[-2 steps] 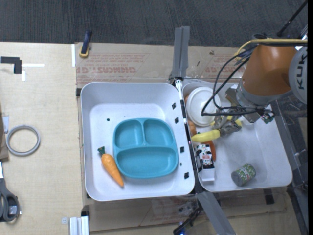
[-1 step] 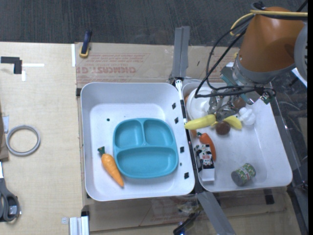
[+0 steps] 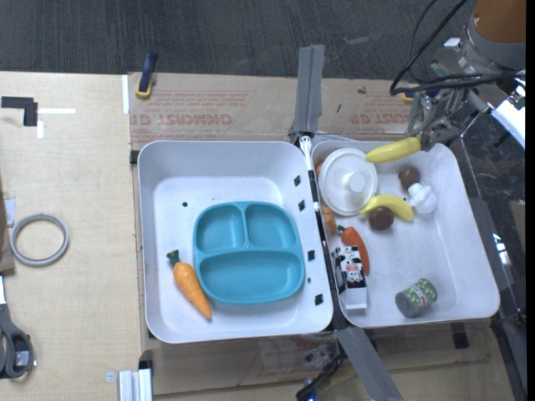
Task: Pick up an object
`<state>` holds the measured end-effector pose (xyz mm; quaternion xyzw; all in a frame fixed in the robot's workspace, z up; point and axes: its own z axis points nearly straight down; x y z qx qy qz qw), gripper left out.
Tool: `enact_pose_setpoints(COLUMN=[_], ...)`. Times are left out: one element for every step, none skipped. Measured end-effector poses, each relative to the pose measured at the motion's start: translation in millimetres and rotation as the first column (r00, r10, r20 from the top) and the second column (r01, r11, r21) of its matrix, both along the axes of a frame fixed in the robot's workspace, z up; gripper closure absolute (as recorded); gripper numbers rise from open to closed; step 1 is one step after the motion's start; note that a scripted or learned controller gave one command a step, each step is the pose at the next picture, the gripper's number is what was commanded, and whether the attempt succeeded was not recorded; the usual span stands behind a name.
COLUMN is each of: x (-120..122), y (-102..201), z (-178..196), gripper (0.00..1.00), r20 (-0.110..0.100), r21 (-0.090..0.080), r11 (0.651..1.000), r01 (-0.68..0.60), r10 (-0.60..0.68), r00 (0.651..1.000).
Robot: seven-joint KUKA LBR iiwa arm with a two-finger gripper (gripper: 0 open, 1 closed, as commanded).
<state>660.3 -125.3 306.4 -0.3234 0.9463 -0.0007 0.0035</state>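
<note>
The arm enters at about two o'clock, its orange band [image 3: 501, 7] at the very corner and the grey wrist just below it, trailing black cables toward eleven o'clock. The gripper [image 3: 428, 132] hangs off the wrist toward seven o'clock — metal fingers [image 3: 420, 119] pointing down, closed on the end of a yellow banana [image 3: 393, 150] and holding it level.
</note>
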Motion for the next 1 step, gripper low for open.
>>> enact_pose_setpoints(x=[1.4], y=[0.4], z=[9.1], gripper=[1.0], r20=[0.005], r21=[0.003], r11=[1.0], r01=[0.003], r10=[-0.003], r00=[1.0])
